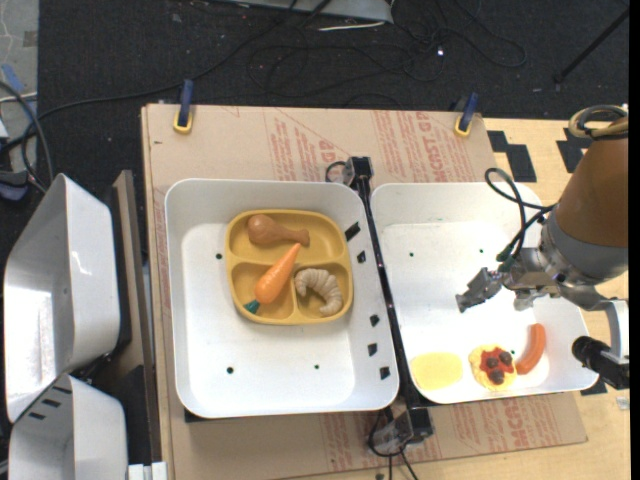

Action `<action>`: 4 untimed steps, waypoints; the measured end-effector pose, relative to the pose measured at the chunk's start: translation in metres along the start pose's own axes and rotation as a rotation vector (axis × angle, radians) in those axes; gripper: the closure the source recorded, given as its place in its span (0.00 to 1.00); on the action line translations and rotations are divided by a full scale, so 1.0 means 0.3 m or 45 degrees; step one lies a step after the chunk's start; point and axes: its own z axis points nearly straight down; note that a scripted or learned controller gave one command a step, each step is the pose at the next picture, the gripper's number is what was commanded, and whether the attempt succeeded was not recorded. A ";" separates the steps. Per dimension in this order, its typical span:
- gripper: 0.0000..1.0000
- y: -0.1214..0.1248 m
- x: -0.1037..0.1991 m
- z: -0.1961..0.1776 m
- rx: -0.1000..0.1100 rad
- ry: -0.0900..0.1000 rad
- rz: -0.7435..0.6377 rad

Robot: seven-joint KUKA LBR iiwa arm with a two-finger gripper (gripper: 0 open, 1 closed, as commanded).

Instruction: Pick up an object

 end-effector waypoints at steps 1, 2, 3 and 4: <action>0.00 0.009 0.002 -0.021 -0.016 -0.002 -0.004; 0.00 0.006 0.034 0.175 -0.010 0.000 -0.003; 0.00 0.017 0.047 0.385 -0.010 0.000 -0.002; 0.00 0.016 0.049 0.411 -0.014 -0.001 -0.001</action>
